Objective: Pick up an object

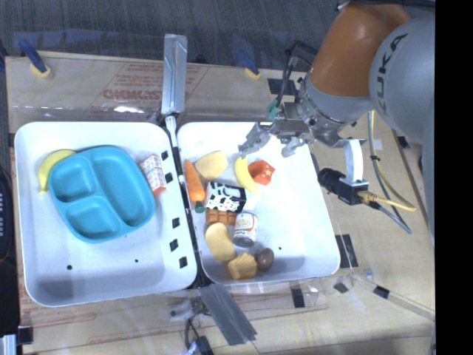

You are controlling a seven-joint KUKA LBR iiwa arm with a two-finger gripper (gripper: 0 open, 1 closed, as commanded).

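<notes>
Hand (270, 143) hovers spread apart above the red-and-yellow toy (253, 172), whose long axis runs up-down.

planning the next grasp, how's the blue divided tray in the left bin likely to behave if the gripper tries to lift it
The blue tray looks like rigid moulded plastic, so it probably stays stiff and light. It is wide and shallow, so a rim pinch would likely let it tilt. Its edge lies over the banana, which may shift when it moves.

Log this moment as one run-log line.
phase: reach | two-finger gripper: open, above right white bin, holds nothing | nearest: small red toy beside yellow curved piece | left white bin: blue divided tray
</notes>
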